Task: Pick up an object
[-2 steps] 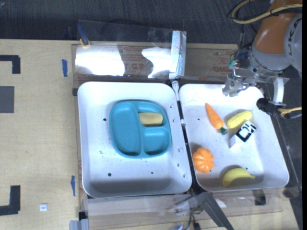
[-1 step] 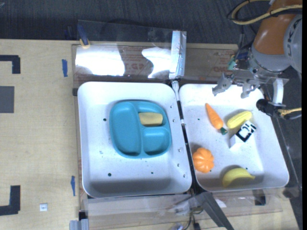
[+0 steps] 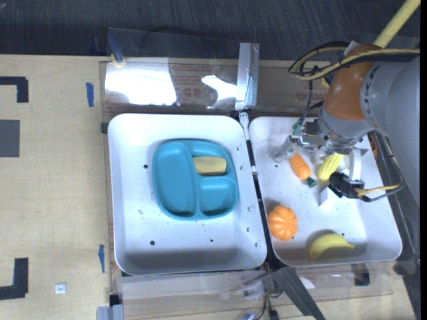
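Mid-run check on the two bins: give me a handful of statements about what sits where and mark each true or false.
1. The blue divided plate lies in the left bin. True.
2. The orange pumpkin sits on the blue plate. False: it lies in the right bin, near its left wall.
3. A yellow item rests in a plate compartment. True.
4. The banana lies in the left bin. False: it is in the right bin, near the front edge.
5. The gripper is over the right bin, by the carrot. True.

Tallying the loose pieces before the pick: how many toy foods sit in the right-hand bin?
4: a carrot and a corn cob under the gripper, a pumpkin at the left wall, a banana at the front. The arm may hide more.
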`<state>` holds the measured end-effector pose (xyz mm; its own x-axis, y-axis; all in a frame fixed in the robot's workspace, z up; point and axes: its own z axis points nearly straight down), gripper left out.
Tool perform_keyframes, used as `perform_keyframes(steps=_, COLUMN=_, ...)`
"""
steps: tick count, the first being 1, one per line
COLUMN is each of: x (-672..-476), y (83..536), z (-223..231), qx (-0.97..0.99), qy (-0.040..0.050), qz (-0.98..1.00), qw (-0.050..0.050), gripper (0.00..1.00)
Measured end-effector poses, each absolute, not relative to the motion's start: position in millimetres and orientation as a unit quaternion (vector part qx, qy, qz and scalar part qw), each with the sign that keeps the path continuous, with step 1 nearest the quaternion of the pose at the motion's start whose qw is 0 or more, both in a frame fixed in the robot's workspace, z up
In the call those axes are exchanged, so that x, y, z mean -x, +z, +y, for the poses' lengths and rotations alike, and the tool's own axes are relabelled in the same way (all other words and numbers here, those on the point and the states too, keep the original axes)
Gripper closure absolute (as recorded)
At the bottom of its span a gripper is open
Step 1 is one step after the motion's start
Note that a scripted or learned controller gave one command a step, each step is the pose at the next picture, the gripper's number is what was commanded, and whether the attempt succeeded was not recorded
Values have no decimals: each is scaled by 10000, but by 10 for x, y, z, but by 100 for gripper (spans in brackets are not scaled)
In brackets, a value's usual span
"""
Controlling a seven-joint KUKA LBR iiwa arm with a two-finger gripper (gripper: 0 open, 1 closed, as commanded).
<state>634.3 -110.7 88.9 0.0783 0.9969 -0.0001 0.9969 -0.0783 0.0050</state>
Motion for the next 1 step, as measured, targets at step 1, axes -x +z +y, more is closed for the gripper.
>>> perform_keyframes(steps=1, x=-6347, y=985, z=-1097, qx=-7338, qy=18, qz=6794, qw=22, gripper=100)
